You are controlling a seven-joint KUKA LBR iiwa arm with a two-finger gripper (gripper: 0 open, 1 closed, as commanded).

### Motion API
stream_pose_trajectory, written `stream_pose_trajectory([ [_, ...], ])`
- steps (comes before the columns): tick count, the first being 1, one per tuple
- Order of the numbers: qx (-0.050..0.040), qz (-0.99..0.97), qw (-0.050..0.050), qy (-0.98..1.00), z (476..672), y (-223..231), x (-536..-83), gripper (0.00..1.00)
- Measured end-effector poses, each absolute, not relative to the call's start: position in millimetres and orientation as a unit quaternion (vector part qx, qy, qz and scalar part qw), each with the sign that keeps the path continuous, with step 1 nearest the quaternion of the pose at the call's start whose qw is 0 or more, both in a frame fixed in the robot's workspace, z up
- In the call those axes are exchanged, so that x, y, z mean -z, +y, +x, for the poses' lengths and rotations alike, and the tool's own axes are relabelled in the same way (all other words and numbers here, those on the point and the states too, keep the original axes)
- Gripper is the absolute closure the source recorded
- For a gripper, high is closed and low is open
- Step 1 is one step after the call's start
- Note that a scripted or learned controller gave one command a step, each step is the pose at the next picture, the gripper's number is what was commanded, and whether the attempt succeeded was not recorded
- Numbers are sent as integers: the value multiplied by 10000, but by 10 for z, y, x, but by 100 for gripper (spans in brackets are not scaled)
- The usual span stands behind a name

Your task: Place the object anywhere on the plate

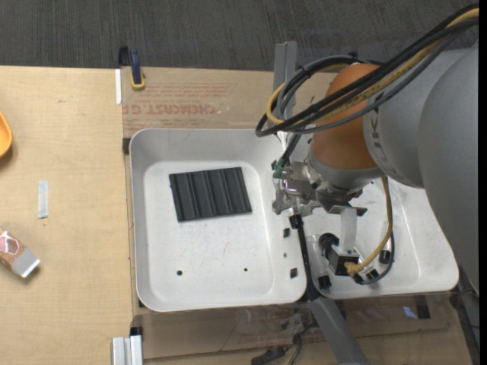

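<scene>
Where the brown cardboard (pixel 190 105) lay behind the bins, red print ran across it, reversed, and seemed to read CHEMCAST; the smaller line beneath was too fine to make out. No other writing was legible.

The task's thing, a black ribbed slab (pixel 210 193), was a flat rectangle with parallel grooves along its length and a matte surface. It lay in the left bin (pixel 144 226), in the far half, slightly nearer that bin's left wall than its right, and apart from every wall. The bin itself was smooth white plastic with rounded corners and a few dark specks on its floor.

The gripper (pixel 323 207) hung over the right bin (pixel 426 257), close to the rim shared by the two bins, under the arm's orange band (pixel 346 143). Whether it was open or closed could not be told. Looped yellow and black cables (pixel 369 268) trailed below it.

On the tan bench (pixel 68 295), near the left edge, lay a small grey strip (pixel 42 200) and a red-and-white packet (pixel 17 253).
</scene>
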State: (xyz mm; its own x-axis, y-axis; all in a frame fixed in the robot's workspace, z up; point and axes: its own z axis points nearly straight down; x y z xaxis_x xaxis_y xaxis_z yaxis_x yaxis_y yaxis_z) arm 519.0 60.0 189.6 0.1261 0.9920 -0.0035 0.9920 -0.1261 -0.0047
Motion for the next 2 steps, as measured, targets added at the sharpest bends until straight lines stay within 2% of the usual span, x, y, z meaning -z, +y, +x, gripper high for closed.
stream_pose_trajectory([
  [1, -28, -7984, -2, -6021, 5553, 1053, -2447, 100],
  [2, -38, -8275, 2, -5614, 5160, 1783, -1785, 100],
])
